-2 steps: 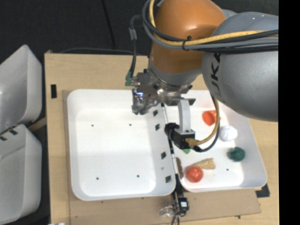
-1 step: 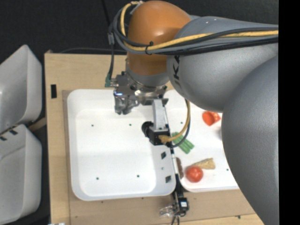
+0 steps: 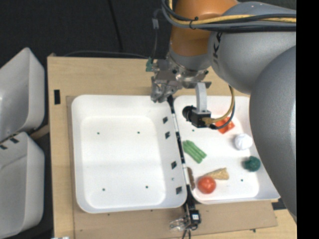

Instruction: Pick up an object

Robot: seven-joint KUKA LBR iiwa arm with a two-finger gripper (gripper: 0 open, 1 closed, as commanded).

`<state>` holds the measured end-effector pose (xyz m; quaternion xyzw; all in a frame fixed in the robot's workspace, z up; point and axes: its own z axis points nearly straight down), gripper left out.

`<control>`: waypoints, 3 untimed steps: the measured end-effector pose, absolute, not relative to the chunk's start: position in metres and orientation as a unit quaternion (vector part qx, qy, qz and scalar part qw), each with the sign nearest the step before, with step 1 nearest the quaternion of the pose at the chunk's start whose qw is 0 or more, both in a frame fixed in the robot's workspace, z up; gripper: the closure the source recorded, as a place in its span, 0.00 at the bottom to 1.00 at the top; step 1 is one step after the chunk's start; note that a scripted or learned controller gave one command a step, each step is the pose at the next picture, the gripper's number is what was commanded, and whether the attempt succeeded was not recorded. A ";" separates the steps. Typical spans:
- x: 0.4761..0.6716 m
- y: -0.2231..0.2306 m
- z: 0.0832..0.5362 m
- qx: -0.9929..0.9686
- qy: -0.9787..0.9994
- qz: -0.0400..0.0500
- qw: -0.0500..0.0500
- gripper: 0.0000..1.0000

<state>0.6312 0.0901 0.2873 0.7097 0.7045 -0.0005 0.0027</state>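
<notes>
We see the pincer [image 3: 164, 91] hanging over the far end of the divider where the two bins meet, low under the orange wrist band. Whether it is open or closed we cannot tell from this slant, and nothing shows in it.

The candidates all lie in the right bin [image 3: 234, 195]: a green ridged piece [image 3: 194, 151] just right of the divider, a red ball [image 3: 207, 184] at the near edge, a tan wedge [image 3: 217, 174] just beside it, a white ball [image 3: 242, 142] and a dark green ball [image 3: 251, 164] further right, and an orange bit [image 3: 226, 127] partly tucked behind a black fitting on the arm. The left bin [image 3: 79, 133] offers no target.

We judge all of them light, small toys, none fragile. The balls look smooth and likely to roll or squirt out of a pinch (the red one especially, crowded by the wedge). The green ridged piece seems the kindest choice: long, flat-lying, textured, with free space on both sides. We would take it across its narrow width at mid-length. The wedge's taper might slip under pressure.
</notes>
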 end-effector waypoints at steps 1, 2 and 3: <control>0.672 0.097 0.223 0.706 0.708 -0.002 0.001 1.00; 0.691 0.135 0.289 0.705 0.709 0.003 0.002 1.00; 0.689 0.157 0.234 0.706 0.708 -0.002 0.000 1.00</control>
